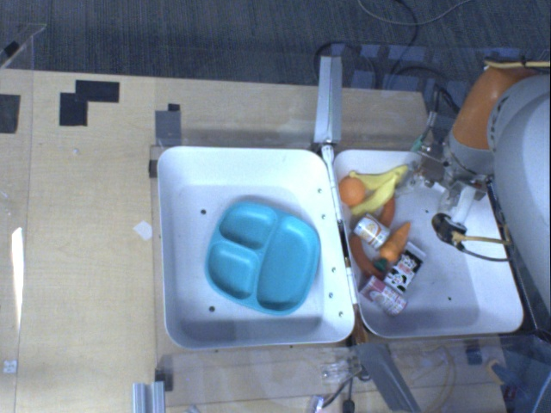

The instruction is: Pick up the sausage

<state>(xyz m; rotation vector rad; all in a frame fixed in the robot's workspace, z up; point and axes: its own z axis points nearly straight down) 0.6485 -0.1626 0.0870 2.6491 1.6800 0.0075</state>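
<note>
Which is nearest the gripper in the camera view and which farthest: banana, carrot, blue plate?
1. Banana, at the back of the right bin, just beside the gripper.
2. Carrot, middle of the same bin, toward its left side.
3. Blue plate, across in the left bin.

The pale wooden table [86,256] carries two shallow white bins side by side, edges touching: the left bin [176,256] and the right bin [465,312]. A grey metal bar [327,97] stands at their shared far corner. Black tape patches [86,100] lie flat toward the table's far left.
</note>
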